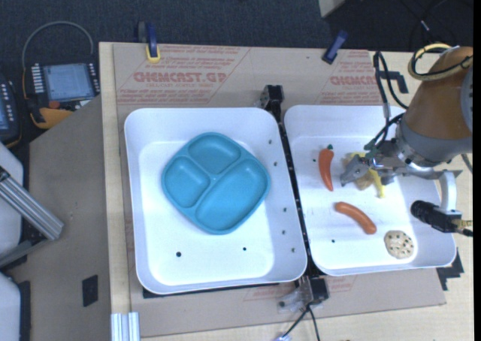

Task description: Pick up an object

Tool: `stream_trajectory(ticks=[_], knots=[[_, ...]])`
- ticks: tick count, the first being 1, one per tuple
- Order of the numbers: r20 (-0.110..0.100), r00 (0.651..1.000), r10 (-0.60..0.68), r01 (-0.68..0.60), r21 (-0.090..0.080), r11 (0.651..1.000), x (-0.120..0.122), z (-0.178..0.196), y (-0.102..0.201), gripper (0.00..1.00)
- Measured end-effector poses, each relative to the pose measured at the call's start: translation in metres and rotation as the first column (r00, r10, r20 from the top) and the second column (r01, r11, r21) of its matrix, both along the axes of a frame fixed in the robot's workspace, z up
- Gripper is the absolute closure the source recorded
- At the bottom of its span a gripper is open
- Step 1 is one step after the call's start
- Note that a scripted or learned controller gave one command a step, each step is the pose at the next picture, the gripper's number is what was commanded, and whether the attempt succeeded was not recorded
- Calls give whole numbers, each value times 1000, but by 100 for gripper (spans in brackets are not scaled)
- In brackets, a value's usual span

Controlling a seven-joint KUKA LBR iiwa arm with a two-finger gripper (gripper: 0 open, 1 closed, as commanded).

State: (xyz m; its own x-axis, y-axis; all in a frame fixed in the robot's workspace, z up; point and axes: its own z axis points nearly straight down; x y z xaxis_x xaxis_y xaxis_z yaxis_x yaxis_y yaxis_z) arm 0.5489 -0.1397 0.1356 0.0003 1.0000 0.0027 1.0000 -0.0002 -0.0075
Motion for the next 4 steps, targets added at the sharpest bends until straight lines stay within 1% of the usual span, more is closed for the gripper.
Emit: stream_trajectory(ticks=[1,2,3,4], knots=[[3,1000,-1,1,-1,1000,-1,-53,1,0],[10,1000,-1,1,-3,1000,1,-40,0,100],[14,1000,-1,1,-6,1000,4,10,-10,100],[14,1000,1,-1,-5,1000,5,53,-13,100]])
